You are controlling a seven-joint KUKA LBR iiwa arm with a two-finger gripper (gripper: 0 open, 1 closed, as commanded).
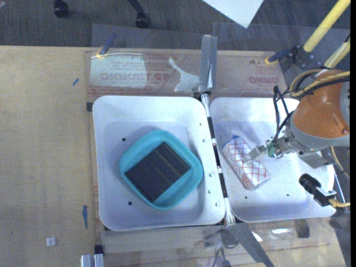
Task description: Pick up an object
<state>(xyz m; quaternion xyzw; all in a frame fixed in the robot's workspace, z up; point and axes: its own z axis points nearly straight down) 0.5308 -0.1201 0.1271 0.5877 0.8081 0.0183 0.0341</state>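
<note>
Hand low beside checked packet

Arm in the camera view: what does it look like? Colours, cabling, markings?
Grey arm with a broad orange band above the wrist. Black cables loop from the band toward the gripper, alongside a yellow one. The gripper end is metallic grey with a small green spot.

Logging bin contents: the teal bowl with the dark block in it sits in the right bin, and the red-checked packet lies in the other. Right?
Wrong on the side: the camera view shows the teal bowl, dark block in it, in the left bin. The red-checked packet lies in the other.
</note>
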